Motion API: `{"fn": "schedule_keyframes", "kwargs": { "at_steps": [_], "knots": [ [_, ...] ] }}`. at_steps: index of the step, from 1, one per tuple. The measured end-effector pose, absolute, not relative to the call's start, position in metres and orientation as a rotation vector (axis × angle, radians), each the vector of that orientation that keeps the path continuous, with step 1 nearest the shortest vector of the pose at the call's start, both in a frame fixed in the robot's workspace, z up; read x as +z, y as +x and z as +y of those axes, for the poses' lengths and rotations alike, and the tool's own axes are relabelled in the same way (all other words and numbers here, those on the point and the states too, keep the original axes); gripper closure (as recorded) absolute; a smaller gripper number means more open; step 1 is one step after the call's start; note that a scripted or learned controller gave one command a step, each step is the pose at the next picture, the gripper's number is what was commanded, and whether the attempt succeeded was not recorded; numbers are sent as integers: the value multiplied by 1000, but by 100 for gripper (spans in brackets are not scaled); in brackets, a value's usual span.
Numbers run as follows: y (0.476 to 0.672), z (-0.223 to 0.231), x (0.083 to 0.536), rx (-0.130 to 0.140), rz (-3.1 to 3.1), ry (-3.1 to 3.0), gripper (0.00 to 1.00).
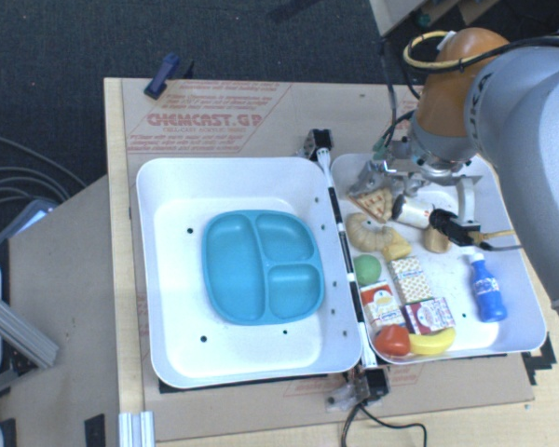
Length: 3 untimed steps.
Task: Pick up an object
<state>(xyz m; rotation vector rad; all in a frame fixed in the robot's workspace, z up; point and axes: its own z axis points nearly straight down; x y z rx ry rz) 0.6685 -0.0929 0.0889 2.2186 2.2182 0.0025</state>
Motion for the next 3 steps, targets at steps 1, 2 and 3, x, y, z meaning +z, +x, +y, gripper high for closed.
{"fn": "schedule_keyframes", "kwargs": {
  "at_steps": [1,2,3],
  "knots": [
    [668,-93,89,2,2218,2218,0],
    [669,-93,89,3,2219,2218,0],
    [669,-93,89,4,2219,2218,0]
  ]
}}
